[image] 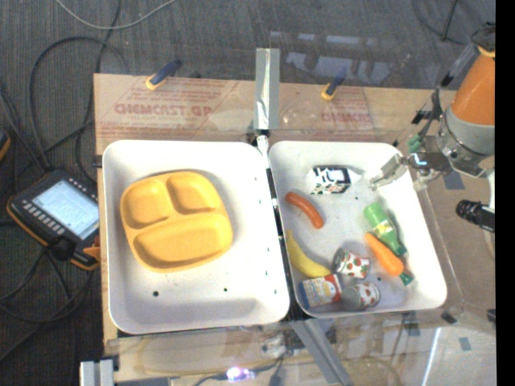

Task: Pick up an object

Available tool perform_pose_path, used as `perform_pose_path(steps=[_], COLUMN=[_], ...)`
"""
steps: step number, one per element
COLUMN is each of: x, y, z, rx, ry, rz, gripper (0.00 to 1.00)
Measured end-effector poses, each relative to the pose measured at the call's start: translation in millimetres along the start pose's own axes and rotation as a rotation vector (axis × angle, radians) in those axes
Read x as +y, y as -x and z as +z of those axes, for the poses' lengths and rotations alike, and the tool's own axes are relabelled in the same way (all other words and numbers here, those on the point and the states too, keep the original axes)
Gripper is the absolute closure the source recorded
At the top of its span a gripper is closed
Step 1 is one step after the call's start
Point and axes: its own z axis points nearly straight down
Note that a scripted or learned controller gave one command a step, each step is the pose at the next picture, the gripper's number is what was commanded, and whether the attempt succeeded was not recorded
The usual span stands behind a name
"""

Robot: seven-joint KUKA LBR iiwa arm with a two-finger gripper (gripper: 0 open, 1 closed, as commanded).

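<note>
Seven objects are gathered in the right bin [426, 248]: one sausage [305, 209], one banana [304, 261], one carrot [385, 253], one green bottle [383, 226], one black-and-white carton [331, 179], two cans [331, 290]. One yellow tray [176, 219] is seen centre left. The gripper [393, 170], upper right, is seen holding nothing; its spread cannot be told.

Two white bins [113, 215]. Yellow-orange divided plate [176, 219]. Black-and-white cow-patterned carton [331, 179]. Red-orange sausage [305, 209]. Green bottle [382, 227]. Orange carrot [387, 257] with green tip. Yellow banana [304, 260]. Red-and-white cans [338, 291]. Grey arm [475, 111] with orange band.
</note>
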Motion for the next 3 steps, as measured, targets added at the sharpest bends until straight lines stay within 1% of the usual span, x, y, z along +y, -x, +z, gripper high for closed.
perform_pose_path(steps=[1, 2, 3], x=[-23.4, -25.6, -20.2], y=[4.0, 3.5, -62.6], z=[114.3, 108.4, 0.3], rx=[0.005, 0.006, -0.002], ry=[0.005, 0.0, 0.0], rz=[-0.012, -0.012, 0.0], gripper=[0.0, 1.0, 1.0])
